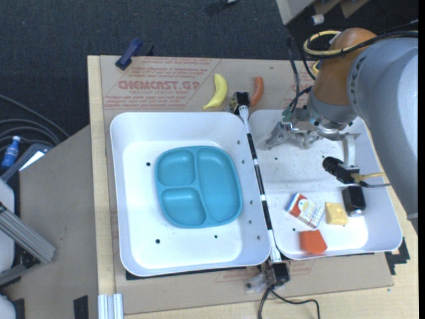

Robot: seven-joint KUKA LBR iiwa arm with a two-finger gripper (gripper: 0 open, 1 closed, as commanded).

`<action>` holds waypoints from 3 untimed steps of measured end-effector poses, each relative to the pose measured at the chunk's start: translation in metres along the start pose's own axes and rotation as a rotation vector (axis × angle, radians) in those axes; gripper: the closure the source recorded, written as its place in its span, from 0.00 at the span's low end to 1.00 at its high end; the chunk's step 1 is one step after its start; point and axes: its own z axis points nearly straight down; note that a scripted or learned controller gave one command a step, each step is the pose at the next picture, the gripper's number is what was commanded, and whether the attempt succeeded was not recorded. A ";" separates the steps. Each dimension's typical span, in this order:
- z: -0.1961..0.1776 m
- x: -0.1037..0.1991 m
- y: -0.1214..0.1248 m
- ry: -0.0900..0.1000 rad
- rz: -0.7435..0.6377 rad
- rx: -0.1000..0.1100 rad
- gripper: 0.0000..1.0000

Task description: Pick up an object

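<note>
Nearest me in the right bin (373,232) lies an orange block (313,242), with a yellow block (336,214) and a small carton (305,209) just behind it. The left bin (133,145) holds a blue divided plate (199,185). My end effector (290,138) hangs over the right bin's far end, fingers spread, pinching nothing. Beyond both bins a banana (216,92) lies on the surface (159,85)

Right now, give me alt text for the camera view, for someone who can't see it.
The gripper of a grey robot arm is at the far end of the right bin, which holds a carton, a yellow block and an orange block. The left bin holds a blue divided plate.
</note>
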 end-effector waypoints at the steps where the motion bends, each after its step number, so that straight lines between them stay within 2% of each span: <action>1: 0.000 0.007 0.013 0.000 0.000 -0.001 0.00; 2: 0.000 -0.002 -0.065 0.001 0.002 0.003 0.00; 3: 0.000 -0.001 -0.005 0.000 0.001 -0.001 0.00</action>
